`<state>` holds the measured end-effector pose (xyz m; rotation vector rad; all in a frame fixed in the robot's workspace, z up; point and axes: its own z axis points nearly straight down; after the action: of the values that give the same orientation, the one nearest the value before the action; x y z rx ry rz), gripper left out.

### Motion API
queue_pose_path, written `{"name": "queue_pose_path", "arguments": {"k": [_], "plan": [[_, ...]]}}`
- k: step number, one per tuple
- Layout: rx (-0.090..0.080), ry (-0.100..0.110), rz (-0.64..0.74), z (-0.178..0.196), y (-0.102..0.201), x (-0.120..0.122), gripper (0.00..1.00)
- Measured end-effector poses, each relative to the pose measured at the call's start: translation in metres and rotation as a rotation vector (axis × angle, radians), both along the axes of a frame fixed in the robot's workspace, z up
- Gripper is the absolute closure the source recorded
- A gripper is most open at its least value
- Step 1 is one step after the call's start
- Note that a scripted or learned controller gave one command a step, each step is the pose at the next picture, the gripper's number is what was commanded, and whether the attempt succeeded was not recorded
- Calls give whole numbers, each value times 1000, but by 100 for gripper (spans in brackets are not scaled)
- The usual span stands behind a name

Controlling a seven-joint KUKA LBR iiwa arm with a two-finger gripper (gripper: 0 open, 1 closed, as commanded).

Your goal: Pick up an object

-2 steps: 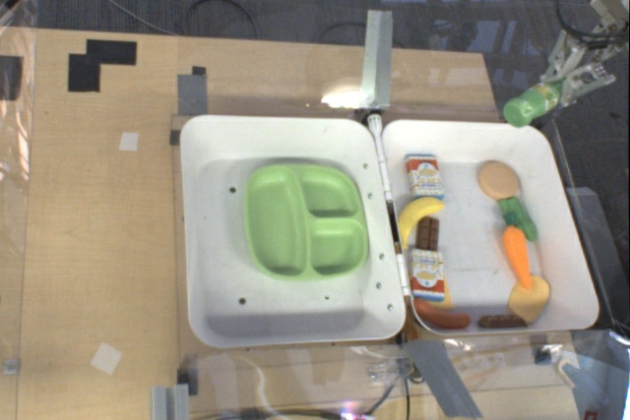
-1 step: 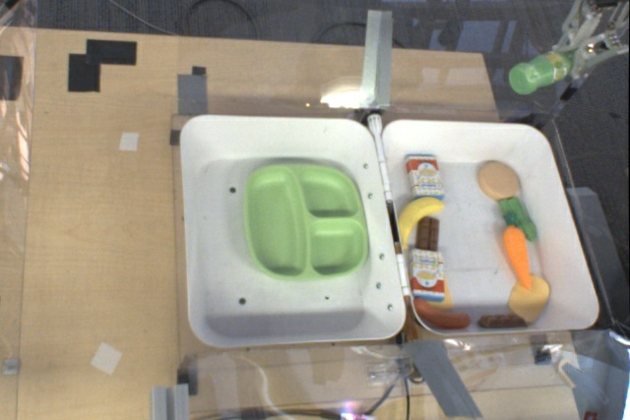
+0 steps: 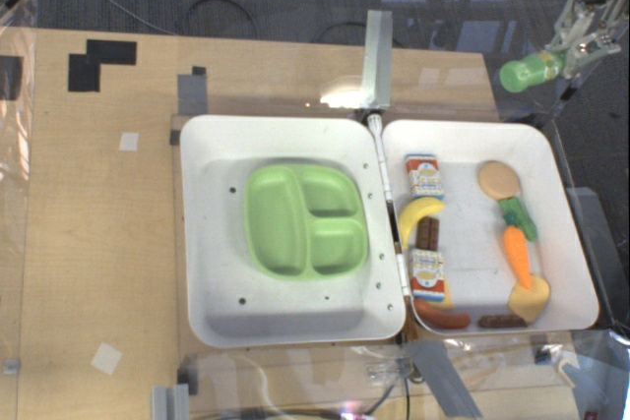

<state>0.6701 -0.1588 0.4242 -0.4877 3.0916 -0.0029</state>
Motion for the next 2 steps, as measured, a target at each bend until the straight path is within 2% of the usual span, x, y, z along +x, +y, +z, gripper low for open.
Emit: {"name": "queue_pose_path", "arguments": {"k": [1, 2], "plan": [[5, 4, -220, -70, 88, 0, 100], [7, 2, -374, -72, 165, 0, 100]]}}
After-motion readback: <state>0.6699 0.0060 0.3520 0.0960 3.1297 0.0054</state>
